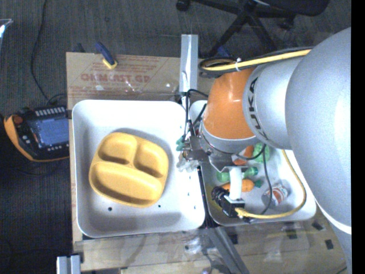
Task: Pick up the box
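While the grey arm (308,113) blankets the right bin (305,210) at 3 o'clock, where the box probably hides among orange and green clutter (246,184), the gripper (191,150) (grip state impossible to tell) risks seizing a neighbour or nothing.

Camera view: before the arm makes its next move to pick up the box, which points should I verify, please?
1. Box located: cannot tell; the arm covers most of the right bin.
2. Arm over a bin: ok; it hangs above the right bin.
3. Right bin uncluttered: not ok; small orange and green items lie close together under the wrist.
4. Left bin contents identified: ok; it holds a yellow divided tray.
5. Tray clear of the arm: ok; they are apart.
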You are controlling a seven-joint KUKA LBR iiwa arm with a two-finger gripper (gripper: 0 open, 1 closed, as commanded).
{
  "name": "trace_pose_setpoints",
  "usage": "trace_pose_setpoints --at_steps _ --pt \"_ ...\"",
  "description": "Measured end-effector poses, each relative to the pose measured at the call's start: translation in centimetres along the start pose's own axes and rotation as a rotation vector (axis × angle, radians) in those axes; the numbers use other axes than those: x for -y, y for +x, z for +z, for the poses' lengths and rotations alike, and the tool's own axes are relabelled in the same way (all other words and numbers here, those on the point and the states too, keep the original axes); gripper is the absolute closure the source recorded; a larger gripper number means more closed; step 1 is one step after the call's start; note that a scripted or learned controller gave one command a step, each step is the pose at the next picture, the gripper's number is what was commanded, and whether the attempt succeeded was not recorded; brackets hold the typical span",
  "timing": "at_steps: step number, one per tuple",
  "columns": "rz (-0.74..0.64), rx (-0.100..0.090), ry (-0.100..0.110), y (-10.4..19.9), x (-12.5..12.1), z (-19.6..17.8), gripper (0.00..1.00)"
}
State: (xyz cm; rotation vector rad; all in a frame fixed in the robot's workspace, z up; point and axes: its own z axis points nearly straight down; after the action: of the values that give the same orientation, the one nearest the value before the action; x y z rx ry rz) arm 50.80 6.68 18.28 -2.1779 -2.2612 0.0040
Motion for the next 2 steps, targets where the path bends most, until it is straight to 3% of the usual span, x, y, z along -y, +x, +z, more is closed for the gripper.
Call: trace_pose_setpoints --at_steps 1,2 --pt "-0.184 0.0 0.001 6.9 2.2 -0.7 1.0" --pt "-0.264 -0.002 -0.016 12.3 -7.0 8.3 1.0"
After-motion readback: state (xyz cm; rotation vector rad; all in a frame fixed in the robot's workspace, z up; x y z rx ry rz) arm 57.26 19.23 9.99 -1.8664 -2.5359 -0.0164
